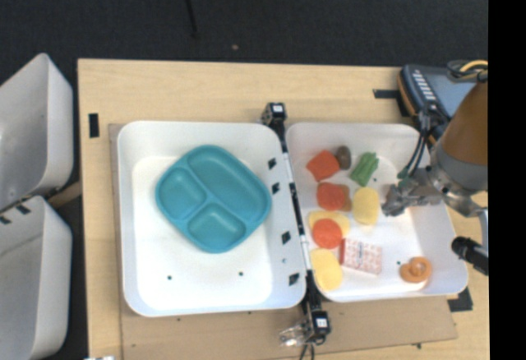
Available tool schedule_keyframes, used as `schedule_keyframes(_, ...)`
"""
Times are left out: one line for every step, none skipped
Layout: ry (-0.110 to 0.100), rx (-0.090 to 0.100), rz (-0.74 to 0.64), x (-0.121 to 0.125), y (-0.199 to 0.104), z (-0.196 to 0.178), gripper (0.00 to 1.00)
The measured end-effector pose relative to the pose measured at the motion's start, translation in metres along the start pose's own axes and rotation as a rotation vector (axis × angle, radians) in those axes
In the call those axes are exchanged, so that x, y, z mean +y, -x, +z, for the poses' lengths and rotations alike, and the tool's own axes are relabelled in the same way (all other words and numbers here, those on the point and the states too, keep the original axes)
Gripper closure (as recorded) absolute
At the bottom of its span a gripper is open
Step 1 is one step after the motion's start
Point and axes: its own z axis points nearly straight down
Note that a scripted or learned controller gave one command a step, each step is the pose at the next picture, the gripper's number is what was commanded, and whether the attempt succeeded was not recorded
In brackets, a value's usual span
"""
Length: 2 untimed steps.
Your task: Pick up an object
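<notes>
Green toy vegetable [364, 168], long axis tilted upper-right, pincer [394, 204] nearby

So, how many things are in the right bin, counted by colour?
Red: 3
Yellow: 2
Green: 1
Brown: 1
Orange: 1
Red-and-white packet: 1
Total: 9

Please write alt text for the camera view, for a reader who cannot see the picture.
A grey robot arm reaches from the right into the right bin, its gripper beside a yellow piece among small toy foods: red, orange, yellow and green pieces and a patterned packet. The left bin holds a teal divided tray. Both white bins sit on a wooden bench.
</notes>
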Motion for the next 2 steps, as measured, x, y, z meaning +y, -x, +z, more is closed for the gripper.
schedule_keyframes(-0.003,0.001,-0.001,0.008,0.000,-0.060,1.00)
schedule_keyframes(-0.005,0.003,-0.002,0.009,0.000,-0.074,1.00)
